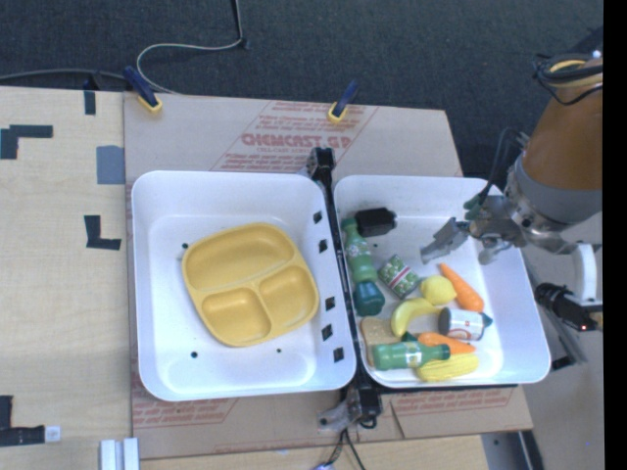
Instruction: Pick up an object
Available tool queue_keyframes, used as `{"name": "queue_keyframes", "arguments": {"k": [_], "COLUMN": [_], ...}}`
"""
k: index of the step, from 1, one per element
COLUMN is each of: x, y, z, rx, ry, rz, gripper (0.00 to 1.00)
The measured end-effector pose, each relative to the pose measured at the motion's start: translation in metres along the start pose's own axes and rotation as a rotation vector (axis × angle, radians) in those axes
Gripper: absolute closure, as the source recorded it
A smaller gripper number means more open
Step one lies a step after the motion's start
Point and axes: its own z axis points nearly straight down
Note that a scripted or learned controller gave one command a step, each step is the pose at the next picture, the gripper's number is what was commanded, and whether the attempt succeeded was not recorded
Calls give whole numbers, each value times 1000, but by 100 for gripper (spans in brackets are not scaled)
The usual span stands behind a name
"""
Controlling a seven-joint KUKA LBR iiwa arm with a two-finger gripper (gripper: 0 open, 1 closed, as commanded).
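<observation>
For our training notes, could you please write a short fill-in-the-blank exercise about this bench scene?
1. The yellow three-compartment plastic tray lies in the ____ white bin.
2. The orange toy carrot lies in the ____ white bin.
3. The robot's hand hovers over the ____ bin.
4. The toy banana is coloured ____.

Missing words: left; right; right; yellow

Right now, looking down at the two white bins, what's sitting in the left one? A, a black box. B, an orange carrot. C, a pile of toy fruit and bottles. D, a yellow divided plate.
D: the yellow divided plate lies by itself in the left bin, while the carrot, bottles and other toys are all in the right bin.
</observation>
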Motion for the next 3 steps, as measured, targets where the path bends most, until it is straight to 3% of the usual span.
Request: {"name": "queue_keyframes", "arguments": {"k": [1, 2, 3], "x": [-6, -89, -40], "y": [7, 13, 15], "z": [134, 91, 164], "rx": [-5, 0, 0], "ry": [-1, -2, 0], "rz": [2, 3, 1], "gripper": [0, 0, 0]}}
